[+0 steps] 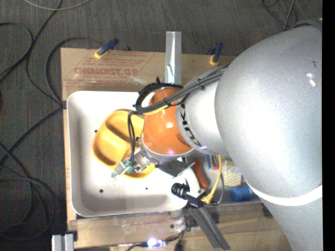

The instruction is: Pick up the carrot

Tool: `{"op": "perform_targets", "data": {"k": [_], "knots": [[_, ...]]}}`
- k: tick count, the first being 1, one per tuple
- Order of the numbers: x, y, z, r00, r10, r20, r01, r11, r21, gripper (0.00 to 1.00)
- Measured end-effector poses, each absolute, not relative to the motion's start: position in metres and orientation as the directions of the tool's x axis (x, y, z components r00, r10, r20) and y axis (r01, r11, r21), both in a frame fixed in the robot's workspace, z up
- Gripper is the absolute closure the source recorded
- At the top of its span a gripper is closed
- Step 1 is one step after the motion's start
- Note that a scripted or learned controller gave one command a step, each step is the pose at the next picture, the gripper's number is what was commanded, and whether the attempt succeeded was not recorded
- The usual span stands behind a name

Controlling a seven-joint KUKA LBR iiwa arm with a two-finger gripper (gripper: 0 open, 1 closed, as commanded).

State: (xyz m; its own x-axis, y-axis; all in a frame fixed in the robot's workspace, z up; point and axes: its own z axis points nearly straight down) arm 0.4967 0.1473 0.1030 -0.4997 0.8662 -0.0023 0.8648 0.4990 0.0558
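**Gripper low over the left bin, carrot in the right one**

The grey arm (267, 114) bulked closest to the camera and covered much of the right side, its orange band (165, 129) sitting above the wrist. Below the band, the gripper (123, 169) hung low in the left bin (78, 156), at the near edge of a yellow bowl-shaped object (107, 140); whether it was wide or narrow could not be told, and nothing was visibly gripped. The carrot (202, 175), a slim orange piece, lay in the right bin by its left wall, partly hidden under the arm and well apart from the gripper. Just beside it were a pale yellow item (231, 174) and a blue one (242, 193). Beneath the bins was a cardboard sheet (104, 69) held by two blue clamps (105, 47), and beyond it, cables (31, 35) on dark carpet.
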Motion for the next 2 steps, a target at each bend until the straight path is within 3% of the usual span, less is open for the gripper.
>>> {"op": "perform_targets", "data": {"k": [1,2], "knots": [[0.490,0.151,0.103,-0.507,0.862,0.014,0.862,0.507,0.030,1.00],[0.485,0.107,0.218,-0.231,0.973,0.016,0.973,0.231,0.009,1.00]]}}
